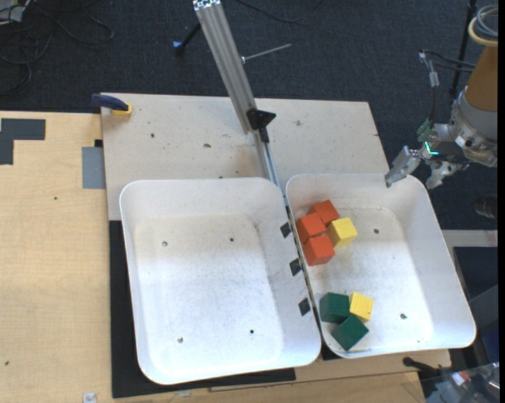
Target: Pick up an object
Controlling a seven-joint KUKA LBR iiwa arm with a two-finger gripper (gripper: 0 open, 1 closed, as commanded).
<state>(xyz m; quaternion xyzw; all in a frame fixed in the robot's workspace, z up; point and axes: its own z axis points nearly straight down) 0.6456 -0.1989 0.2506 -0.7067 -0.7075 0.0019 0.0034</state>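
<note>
My gripper point(420, 166) hangs at the far right corner of the right bin point(441, 250), just outside and above its rim, at the end of my grey wrist with the orange band above it. One grey finger point(399, 168) sticks out toward the left over the bin's corner and another part points down to the right, so the fingers look spread apart. Nothing sits between them.

The blocks I could pick all lie in the right bin, below and to the left of my gripper. Nearest is a cluster against the bin's left wall: an orange block point(324, 212), a second orange block point(309, 226) just beside it, a third orange block point(320, 248) below those, and a yellow block point(344, 230) touching the group on its right side. Farther from me, near the bin's front edge, sits a second cluster: a green block point(334, 306), another green block point(350, 332) below it, and a small yellow block point(361, 306) pressed against them on the right.

The left bin point(202, 275) lies well to the left of my gripper, beyond the divide. A slanted aluminium rail point(231, 65) rises from the bench between the bins, up and left of me.
</note>
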